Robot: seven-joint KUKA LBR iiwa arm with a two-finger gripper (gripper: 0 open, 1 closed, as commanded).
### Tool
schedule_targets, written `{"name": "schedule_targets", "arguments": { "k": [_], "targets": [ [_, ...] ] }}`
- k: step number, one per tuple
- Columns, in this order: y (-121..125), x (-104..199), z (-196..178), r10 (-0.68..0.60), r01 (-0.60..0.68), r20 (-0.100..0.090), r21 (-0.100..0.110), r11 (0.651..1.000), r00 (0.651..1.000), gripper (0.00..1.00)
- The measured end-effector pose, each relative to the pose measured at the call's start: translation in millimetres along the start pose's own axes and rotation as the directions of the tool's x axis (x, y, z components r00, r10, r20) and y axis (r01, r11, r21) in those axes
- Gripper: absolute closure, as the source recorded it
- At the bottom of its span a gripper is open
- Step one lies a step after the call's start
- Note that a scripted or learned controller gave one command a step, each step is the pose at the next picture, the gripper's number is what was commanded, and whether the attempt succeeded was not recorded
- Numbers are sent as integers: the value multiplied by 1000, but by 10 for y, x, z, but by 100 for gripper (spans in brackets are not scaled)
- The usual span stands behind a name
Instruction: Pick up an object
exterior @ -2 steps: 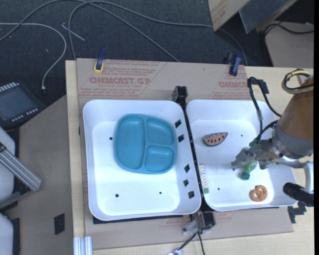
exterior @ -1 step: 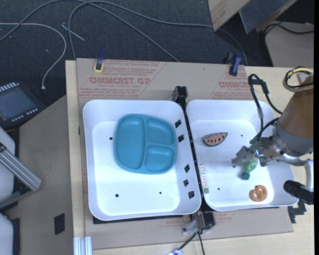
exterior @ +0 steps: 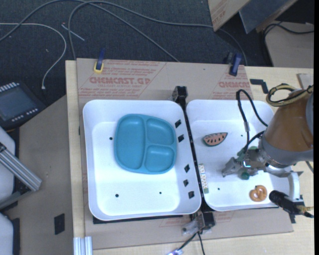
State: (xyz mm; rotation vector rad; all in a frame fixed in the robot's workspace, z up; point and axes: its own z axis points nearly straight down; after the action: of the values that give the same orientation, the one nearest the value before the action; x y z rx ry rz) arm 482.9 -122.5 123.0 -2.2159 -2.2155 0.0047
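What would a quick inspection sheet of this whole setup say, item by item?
Surface: bench with printed cardboard top, bearing left bin and right bin side by side.
Job's things: watermelon slice toy and pretzel toy in the right bin.
Clutter: blue divided plate in the left bin.
End effector: low over the right bin, between the two toys; finger state unclear.
Cables: black cable on the arm; loose wires on the floor.
Surroundings: dark carpet, cardboard box, clamps on the bench edge.

plate point(exterior: 145, 143): solid teal blue
bins point(exterior: 99, 164): plain white
watermelon slice point(exterior: 215, 139): red, dark seeds, green rind
pretzel point(exterior: 258, 192): orange-brown
arm point(exterior: 294, 132): grey with orange band
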Motion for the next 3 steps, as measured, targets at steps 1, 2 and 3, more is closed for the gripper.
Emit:
{"name": "schedule_targets", "arguments": {
  "k": [1, 2, 3],
  "targets": [
    [33, -35, 345, 3, -3, 11, -19, 1000, 1000, 0],
    [72, -43, 189, 3, -3, 14, -33, 999, 1000, 100],
    [74, -59, -451, -1, 1, 5, -14, 1000, 1000, 100]
  ]
}}
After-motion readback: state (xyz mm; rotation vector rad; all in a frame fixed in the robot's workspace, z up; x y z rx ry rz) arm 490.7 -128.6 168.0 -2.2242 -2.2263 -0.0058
